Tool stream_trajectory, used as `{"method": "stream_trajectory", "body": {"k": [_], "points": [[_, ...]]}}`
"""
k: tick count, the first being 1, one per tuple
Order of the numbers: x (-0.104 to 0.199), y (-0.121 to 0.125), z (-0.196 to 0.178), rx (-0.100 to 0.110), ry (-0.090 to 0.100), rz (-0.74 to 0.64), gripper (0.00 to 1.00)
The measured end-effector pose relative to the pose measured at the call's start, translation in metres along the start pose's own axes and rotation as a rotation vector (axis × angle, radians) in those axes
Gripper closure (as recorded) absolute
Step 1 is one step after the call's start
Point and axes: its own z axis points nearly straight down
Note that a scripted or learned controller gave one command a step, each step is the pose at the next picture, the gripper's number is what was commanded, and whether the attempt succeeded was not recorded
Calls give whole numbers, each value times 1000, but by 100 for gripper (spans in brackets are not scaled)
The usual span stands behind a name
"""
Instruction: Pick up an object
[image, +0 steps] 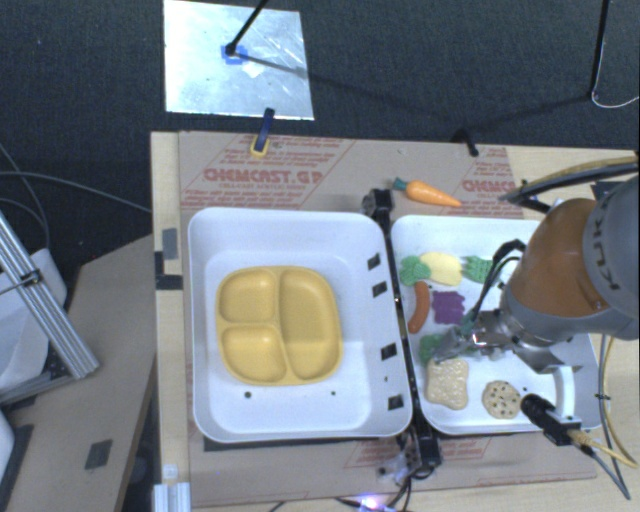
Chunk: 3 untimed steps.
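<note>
Low in the right bin (580, 425), a round cookie (499, 399) and a pale cracker (447, 383) lie in plain sight, and just above them the gripper (462, 340) comes down over a green piece (432, 347) that it half hides; I cannot tell how its tips stand. Further up, the purple grapes (448, 306), red sausage (419, 306) and yellow-green toys (430, 268) lie partly under cables, the arm (560, 270) covering the bin's right side. The yellow divided plate (278, 325) fills the left bin (200, 300), and a carrot (428, 192) lies beyond on the cardboard.

Even overhead light, slightly soft focus, and glare on the foil sheet (238, 58) at top.
</note>
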Motion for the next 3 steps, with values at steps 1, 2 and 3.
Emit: {"method": "stream_trajectory", "body": {"k": [1,2,3], "points": [[7,40,13,-14,-1,-9,0],[8,66,19,-19,-5,-7,0],[5,88,19,-20,-3,-7,0]]}}
